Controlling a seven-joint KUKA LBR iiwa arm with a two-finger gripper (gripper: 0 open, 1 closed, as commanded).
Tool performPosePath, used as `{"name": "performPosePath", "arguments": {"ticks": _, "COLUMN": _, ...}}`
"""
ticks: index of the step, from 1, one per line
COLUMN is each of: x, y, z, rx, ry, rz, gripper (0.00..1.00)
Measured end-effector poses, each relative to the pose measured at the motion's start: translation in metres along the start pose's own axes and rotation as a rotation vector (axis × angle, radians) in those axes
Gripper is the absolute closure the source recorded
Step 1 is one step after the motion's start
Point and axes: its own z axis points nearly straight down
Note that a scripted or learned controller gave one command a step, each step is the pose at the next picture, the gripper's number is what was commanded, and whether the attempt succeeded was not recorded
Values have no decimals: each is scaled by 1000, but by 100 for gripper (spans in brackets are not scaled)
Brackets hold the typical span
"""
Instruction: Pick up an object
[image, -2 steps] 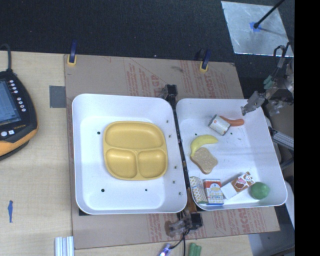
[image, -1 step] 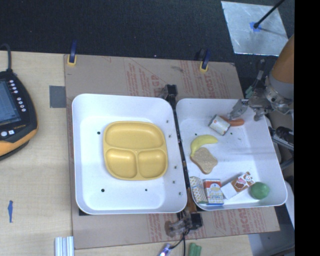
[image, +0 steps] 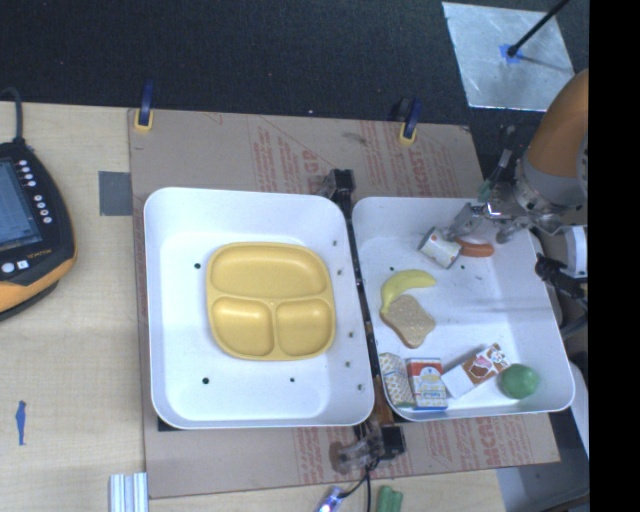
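Two white bins side by side on the bench (image: 80, 400), inner rims touching down the middle. Left bin (image: 180, 390) with a yellow tray (image: 270, 300) at its centre, three compartments, a wide band of bare white floor on every side. Right bin (image: 520, 310) crowded along the near edge: a wrapped bar (image: 394, 378) at the near left corner, a carton (image: 428, 384) just beside it, a white card (image: 458, 380) next, then a small red box (image: 486, 363), and a green ball (image: 518, 381) hard against the near right rim. A banana (image: 405, 285) and a slice of bread (image: 409, 319) toward the left wall, touching or almost so. Open floor in the middle and right of that bin, between the bread and the far wall.

Arm in from the right, fingers (image: 470, 225) low over the far part of the right bin. Cannot tell how wide apart, nor whether anything sits between them. A small white can (image: 439, 246) lying tilted just at the tips, a red-orange sausage (image: 478, 249) just beside it to the right. Both well clear of the far rim and of the banana.

A pendant (image: 30, 230) at the far left of the bench, well apart from the bins.
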Motion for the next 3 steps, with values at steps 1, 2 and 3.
{"name": "performPosePath", "arguments": {"ticks": 1, "x": 49, "y": -2, "z": 13, "rx": 9, "ry": 3, "rz": 0, "gripper": 0}}
{"name": "performPosePath", "arguments": {"ticks": 2, "x": -1, "y": -4, "z": 22, "rx": 14, "ry": 8, "rz": 5, "gripper": 0}}
{"name": "performPosePath", "arguments": {"ticks": 3, "x": 4, "y": -36, "z": 23, "rx": 17, "ry": 7, "rz": 4, "gripper": 0}}
